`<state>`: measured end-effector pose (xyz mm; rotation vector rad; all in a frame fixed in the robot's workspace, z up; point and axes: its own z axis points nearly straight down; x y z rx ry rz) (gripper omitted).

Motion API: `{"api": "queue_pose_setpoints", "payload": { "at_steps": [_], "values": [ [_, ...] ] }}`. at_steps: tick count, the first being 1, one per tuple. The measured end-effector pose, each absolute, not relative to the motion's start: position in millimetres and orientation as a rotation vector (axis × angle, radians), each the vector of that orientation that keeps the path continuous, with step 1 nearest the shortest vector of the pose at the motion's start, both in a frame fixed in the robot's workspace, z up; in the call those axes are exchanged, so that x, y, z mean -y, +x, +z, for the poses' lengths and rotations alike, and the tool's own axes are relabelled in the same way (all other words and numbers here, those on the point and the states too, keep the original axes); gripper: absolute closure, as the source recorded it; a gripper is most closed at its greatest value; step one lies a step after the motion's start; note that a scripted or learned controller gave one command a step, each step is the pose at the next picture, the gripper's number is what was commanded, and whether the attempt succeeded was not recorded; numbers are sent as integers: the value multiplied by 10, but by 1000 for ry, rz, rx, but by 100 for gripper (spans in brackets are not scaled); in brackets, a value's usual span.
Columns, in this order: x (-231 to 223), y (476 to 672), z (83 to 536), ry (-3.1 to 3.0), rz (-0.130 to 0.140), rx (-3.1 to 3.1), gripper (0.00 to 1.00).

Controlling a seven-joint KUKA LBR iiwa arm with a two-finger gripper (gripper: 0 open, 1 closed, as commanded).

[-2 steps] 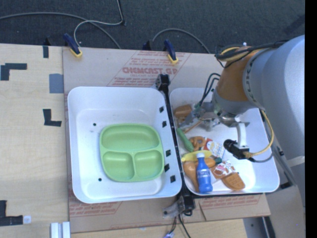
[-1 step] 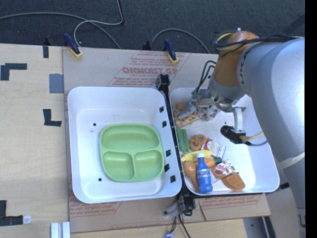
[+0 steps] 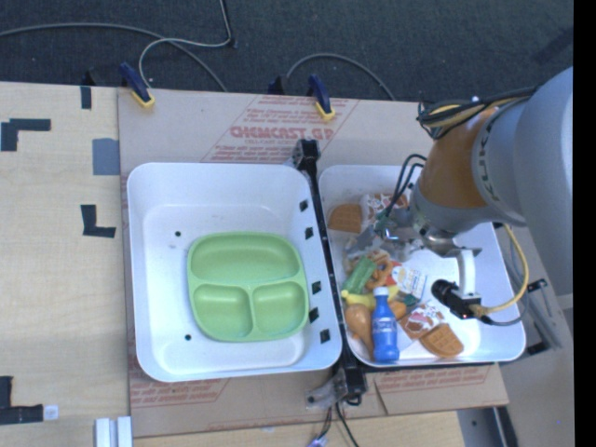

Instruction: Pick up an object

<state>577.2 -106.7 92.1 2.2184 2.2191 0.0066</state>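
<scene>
Red lettering, seemingly "CHEMCAST", is printed on the brown cardboard sheet (image 3: 270,133) spread under the two bins, though the smaller print beneath cannot be read. In the left bin (image 3: 154,212), a smooth white plastic tub with rounded corners, a pale green plate (image 3: 247,285) divided into three compartments is laid flat. In the right bin (image 3: 507,343), a blue bottle (image 3: 385,325) with a white cap and an unreadable label is seen near the front among a heap of small toy foods (image 3: 372,273), and the gripper (image 3: 396,229) is lowered over the far side of that heap, its state impossible to judge.
</scene>
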Motion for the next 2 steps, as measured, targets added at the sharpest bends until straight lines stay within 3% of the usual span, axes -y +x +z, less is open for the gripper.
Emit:
{"api": "queue_pose_setpoints", "payload": {
  "at_steps": [1, 2],
  "values": [
    [969, 5458, 903, 2212, 18, -2208, 0],
    [1011, 6064, 891, 2215, 11, -2218, 0]
  ]
}}
